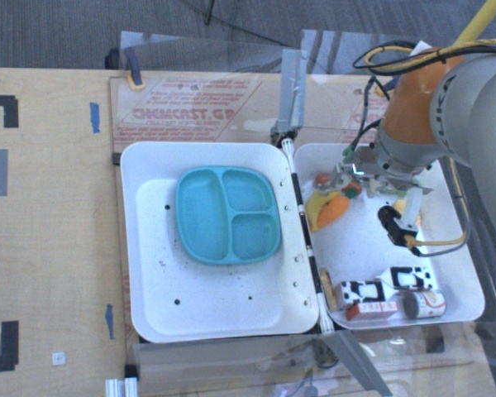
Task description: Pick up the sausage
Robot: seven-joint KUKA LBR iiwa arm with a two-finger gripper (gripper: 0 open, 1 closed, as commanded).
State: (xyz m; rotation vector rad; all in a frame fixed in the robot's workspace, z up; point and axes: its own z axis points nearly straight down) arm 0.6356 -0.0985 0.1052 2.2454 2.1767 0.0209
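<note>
My gripper (353, 178) hangs low over the far left part of the right bin (467, 284), under the grey wrist and its orange band. Just left of it lies a small red-brown piece (322, 179), probably the sausage. A second reddish bit (350, 191) peeks out right under the gripper. A yellow and orange toy food (327, 209) lies just in front of them, against the bin's left wall. The wrist hides what sits directly below the gripper.
Two cow-patterned cartons (362, 291) (413, 279), a red-edged box (372, 308) and a can (422, 304) line the right bin's near edge. A black fitting with a yellow cable (394, 224) hangs off the arm. The left bin (149, 288) holds a teal divided plate (229, 214).
</note>
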